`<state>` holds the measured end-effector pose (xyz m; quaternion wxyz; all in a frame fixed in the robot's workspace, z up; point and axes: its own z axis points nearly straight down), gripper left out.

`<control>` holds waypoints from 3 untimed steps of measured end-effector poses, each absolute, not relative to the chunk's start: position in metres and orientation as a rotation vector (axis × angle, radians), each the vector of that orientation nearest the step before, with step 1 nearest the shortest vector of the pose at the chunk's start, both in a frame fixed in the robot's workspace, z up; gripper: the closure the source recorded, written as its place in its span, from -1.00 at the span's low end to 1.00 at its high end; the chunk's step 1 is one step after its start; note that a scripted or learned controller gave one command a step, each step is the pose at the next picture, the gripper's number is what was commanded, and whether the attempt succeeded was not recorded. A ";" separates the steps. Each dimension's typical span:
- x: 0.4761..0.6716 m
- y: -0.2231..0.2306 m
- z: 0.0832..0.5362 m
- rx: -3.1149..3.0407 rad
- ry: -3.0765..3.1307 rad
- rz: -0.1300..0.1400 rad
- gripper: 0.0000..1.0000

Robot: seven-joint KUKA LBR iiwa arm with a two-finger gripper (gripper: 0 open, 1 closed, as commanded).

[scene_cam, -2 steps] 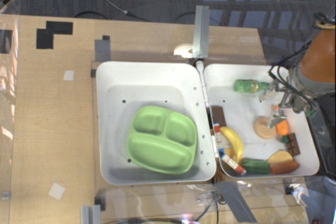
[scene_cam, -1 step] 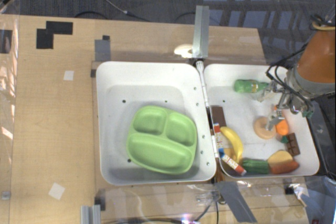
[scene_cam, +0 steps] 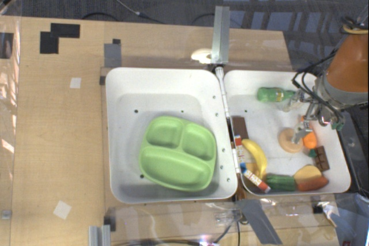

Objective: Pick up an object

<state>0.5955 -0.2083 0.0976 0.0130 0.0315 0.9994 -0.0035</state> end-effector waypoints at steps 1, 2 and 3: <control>0.599 -0.208 0.112 0.093 3.105 -0.013 1.00; 0.538 -0.207 0.096 -0.307 3.099 -0.014 1.00; 0.604 -0.153 0.237 -0.275 3.106 -0.007 1.00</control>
